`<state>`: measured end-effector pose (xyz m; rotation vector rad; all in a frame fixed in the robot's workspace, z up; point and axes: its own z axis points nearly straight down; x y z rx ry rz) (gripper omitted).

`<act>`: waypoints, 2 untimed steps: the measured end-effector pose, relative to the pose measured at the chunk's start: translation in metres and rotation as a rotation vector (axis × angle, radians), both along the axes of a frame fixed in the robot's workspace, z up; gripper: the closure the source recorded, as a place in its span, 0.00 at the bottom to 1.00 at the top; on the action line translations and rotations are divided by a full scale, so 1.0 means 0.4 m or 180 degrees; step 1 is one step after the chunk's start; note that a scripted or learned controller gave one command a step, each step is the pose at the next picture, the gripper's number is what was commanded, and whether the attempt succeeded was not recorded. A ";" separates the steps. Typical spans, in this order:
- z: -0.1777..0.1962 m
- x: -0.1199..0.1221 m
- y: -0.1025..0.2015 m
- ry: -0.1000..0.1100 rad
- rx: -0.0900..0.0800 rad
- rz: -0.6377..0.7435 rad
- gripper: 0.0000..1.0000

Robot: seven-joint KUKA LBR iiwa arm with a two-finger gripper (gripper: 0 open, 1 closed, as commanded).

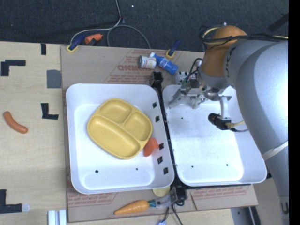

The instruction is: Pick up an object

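Observation:
The left bin holds a yellow divided plate, and a small orange-red piece lies against the plate's right edge. My gripper hangs over the far left corner of the right bin, close to the divider between the bins. Its two grey fingers are spread apart and open, with nothing between them. The gripper is well away from the plate and the orange-red piece.
On the bench outside the bins lie an orange carrot in front, a reddish sausage at far left, and a blue and white bottle behind. A black cable plug hangs from the wrist over the right bin.

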<state>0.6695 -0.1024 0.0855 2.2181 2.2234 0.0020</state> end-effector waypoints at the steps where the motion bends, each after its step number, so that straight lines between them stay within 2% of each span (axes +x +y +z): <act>1: 0.024 -0.001 0.001 0.0001 -0.0004 0.0005 1.00; 2: 0.024 -0.001 0.000 0.0001 -0.0007 0.0004 0.00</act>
